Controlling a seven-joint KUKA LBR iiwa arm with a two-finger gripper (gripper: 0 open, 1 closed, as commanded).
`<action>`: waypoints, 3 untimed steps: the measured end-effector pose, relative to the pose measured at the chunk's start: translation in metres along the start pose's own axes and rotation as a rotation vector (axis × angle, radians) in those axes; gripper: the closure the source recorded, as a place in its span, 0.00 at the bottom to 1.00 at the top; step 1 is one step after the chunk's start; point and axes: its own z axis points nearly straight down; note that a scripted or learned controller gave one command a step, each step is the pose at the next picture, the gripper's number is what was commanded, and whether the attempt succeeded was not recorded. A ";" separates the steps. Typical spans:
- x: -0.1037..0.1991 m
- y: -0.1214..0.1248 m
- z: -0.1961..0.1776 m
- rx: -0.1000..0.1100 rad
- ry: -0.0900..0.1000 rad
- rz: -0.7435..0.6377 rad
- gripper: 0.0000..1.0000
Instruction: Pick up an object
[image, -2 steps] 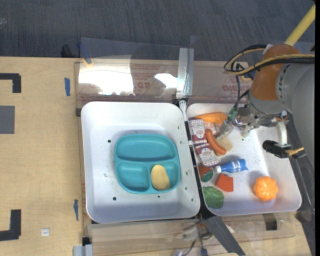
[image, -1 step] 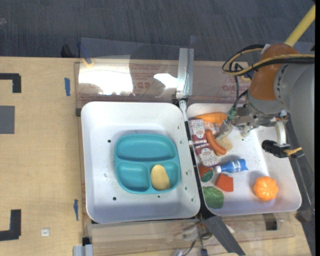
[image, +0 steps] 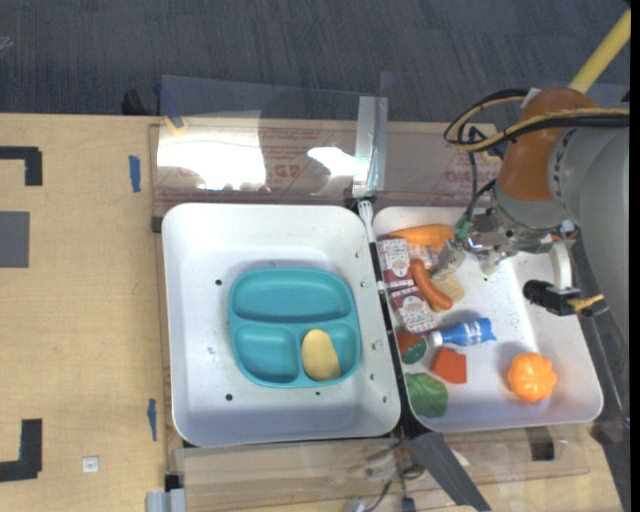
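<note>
My gripper (image: 450, 262) reaches down into the upper left part of the right bin (image: 570, 390). It hangs over a red hot dog (image: 428, 286) and a tan bread-like piece (image: 452, 288), and whether it touches them is unclear. An orange carrot (image: 422, 236) lies just behind it by the bin's back wall. Nearer the front lie a blue bottle (image: 465, 332), an orange fruit (image: 531, 376), a red block (image: 450, 366) and a green pepper (image: 427, 394). Printed packets (image: 410, 305) rest along the bin's left wall.
The left bin (image: 190, 300) holds a teal divided tray (image: 285, 300) with a yellow potato-like object (image: 320, 354) in its front right compartment. The grey arm (image: 590, 180), with its orange band and cables, stands over the right bin's back right corner.
</note>
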 end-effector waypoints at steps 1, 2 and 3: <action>-0.003 0.001 0.000 0.000 0.008 -0.014 0.00; -0.001 0.001 0.000 -0.004 0.001 -0.041 0.00; -0.001 0.001 0.000 -0.003 0.003 -0.024 0.00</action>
